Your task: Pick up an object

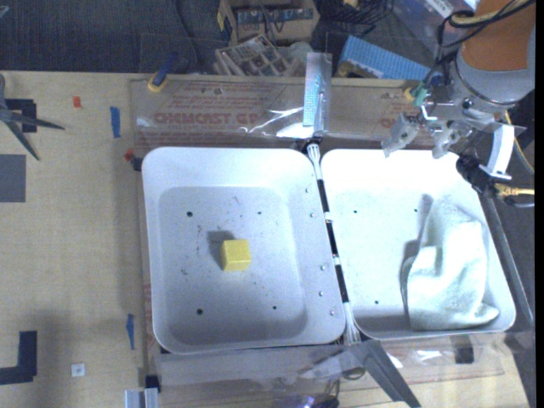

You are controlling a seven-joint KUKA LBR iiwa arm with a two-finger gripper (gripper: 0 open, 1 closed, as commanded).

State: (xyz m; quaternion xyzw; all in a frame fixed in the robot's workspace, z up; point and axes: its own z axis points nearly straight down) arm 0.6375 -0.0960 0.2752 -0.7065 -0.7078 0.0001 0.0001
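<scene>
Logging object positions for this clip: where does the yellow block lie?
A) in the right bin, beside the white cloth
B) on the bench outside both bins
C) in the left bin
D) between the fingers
C: the yellow block sits on the floor of the left bin, while the white cloth lies in the right bin.

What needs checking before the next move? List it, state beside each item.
1. Target in view: yellow block lies alone in the left bin: ok.
2. Second candidate: white cloth lies crumpled in the right bin, against its right wall: ok.
3. Tool empty: nothing shows between its fingers: ok.
4. Tool over a target: it hangs above the right bin's far rim, over neither object: not ok.
5. Finger opening wide enough for the block: cannot tell.
6. Block free of the bin walls: it sits apart from all of them: ok.
</scene>
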